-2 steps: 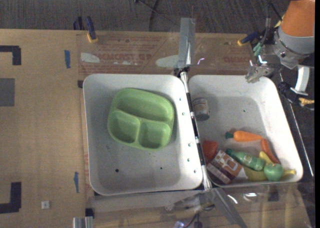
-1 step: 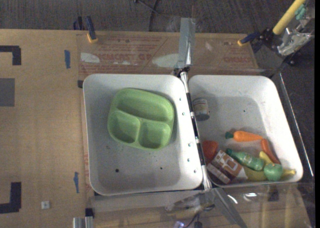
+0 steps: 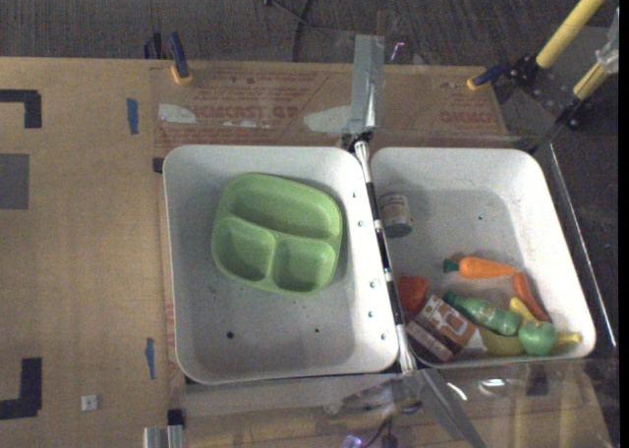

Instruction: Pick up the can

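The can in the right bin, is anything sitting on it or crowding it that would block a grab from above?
Nothing visible covers the can. It stands alone against the left wall of the right bin, by the divider. The carrot, bottle and carton are clustered apart, toward the bin's near edge. Only the wall beside it might hinder the fingers.

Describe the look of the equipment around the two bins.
A yellow rod slants at the upper right, beside a blue clamp. A grey metal bracket stands behind the seam between the white bins.
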{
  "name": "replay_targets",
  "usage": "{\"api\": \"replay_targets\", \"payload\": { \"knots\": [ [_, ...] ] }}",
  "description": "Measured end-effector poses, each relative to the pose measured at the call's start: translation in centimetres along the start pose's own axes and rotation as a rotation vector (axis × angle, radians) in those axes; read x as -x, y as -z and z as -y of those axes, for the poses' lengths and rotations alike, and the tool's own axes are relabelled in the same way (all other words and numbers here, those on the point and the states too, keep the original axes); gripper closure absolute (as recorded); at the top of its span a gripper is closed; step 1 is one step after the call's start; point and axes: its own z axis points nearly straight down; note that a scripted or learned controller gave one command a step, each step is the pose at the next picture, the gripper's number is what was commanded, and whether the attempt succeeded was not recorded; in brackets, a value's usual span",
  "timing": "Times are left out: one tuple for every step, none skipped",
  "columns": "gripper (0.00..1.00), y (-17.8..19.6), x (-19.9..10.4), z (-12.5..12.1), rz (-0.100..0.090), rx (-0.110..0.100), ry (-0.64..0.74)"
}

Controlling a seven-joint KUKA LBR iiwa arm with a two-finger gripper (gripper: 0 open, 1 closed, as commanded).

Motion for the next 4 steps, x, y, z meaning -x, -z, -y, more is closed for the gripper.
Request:
{"api": "replay_targets", "payload": {
  "knots": [
    [1.00,-7.0,-0.9,0.2,-0.001,-0.005,-0.044],
    [1.00,-24.7,-0.8,3.0,-0.002,-0.006,-0.259],
    [1.00,-12.5,-1.0,1.1,-0.001,-0.004,-0.388],
    [1.00,-8.3,-5.2,6.5,-0.001,-0.009,-0.499]
  ]
}}
